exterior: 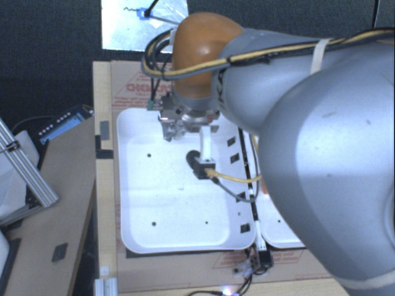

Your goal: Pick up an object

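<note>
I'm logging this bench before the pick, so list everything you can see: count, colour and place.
left bin: 1, white, middle of the view, on the cardboard
right bin: 1, white, beside the left bin, mostly hidden by the arm
cardboard: 1, brown, under both bins
foil sheet: 1, silver, beyond the bins at the top of the view
metal rail: 1, silver, far left, slanted
strip: 1, blue and black, left of the cardboard; too small to identify
arm: 1, grey with an orange band, reaching in from the right
gripper: 1, metal grey, over the left bin's far end
</note>
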You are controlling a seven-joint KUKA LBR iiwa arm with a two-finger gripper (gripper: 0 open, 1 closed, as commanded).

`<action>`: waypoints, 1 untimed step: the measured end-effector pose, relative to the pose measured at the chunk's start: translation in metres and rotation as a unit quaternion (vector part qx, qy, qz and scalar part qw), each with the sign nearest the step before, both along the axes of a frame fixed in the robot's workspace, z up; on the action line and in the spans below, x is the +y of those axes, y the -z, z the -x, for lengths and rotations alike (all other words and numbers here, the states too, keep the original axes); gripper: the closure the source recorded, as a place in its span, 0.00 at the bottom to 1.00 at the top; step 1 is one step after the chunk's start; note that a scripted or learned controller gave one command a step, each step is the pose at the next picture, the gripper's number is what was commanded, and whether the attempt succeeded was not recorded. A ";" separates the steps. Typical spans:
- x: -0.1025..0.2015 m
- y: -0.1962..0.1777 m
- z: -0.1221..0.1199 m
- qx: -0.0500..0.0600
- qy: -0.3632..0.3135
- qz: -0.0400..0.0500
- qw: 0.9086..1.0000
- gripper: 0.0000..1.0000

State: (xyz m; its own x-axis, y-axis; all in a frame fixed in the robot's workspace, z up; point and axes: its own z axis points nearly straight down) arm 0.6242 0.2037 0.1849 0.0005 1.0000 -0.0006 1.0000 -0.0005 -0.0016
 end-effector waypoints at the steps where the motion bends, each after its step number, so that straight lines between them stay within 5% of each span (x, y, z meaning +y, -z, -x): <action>1: 0.032 -0.001 -0.046 -0.004 -0.003 -0.002 1.000 1.00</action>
